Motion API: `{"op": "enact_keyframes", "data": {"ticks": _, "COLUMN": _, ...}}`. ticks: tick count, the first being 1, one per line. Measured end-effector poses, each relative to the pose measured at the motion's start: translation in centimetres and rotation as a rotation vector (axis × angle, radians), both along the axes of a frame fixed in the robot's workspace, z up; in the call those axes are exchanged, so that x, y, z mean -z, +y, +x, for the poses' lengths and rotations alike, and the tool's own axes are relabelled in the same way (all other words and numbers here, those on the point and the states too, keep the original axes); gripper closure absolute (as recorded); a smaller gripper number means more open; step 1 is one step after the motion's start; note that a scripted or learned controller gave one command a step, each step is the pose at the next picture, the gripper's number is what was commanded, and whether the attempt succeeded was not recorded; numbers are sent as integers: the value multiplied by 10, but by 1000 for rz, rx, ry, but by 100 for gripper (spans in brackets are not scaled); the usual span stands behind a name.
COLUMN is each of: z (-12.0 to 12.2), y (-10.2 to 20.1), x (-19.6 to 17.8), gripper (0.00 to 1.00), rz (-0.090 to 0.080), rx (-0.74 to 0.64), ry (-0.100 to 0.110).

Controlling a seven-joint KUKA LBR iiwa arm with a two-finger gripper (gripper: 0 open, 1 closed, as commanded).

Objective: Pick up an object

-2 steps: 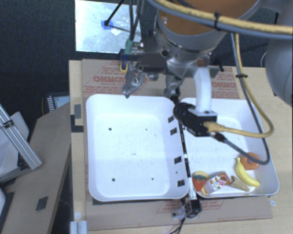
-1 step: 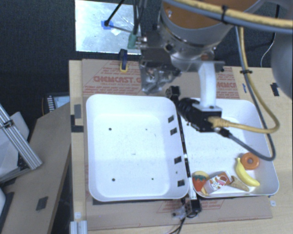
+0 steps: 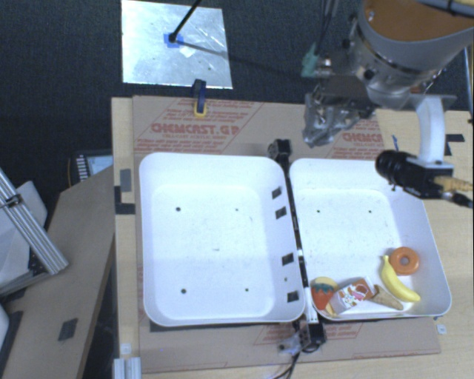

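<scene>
Several small things lie along the near edge of the right bin (image 3: 415, 200): a yellow banana (image 3: 395, 282), an orange ring-shaped piece (image 3: 404, 260) just behind it, a red-and-white packet (image 3: 350, 294), a red-orange round piece (image 3: 323, 291) and a small tan wedge (image 3: 386, 299). My gripper (image 3: 326, 127) hangs high above the far edge of the right bin, well away from all of them, with nothing seen between its fingers. The grey arm with its orange band (image 3: 404, 22) fills the upper right.
The left bin (image 3: 159, 178) stands beside the right one, joined by a black clip strip (image 3: 289, 222). A black camera mount (image 3: 411, 174) juts over the right bin's far right corner. A shiny metal sheet (image 3: 176, 43) lies behind the bench.
</scene>
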State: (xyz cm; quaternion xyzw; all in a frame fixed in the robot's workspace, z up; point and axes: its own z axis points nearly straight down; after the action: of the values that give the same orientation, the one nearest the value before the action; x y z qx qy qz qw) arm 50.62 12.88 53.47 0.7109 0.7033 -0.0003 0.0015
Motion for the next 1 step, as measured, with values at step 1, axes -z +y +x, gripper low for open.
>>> {"op": "enact_keyframes", "data": {"ticks": 1, "z": 15, "y": -93, "x": 8, "gripper": 100, "rz": 0, "rx": -1, "ry": -1}}
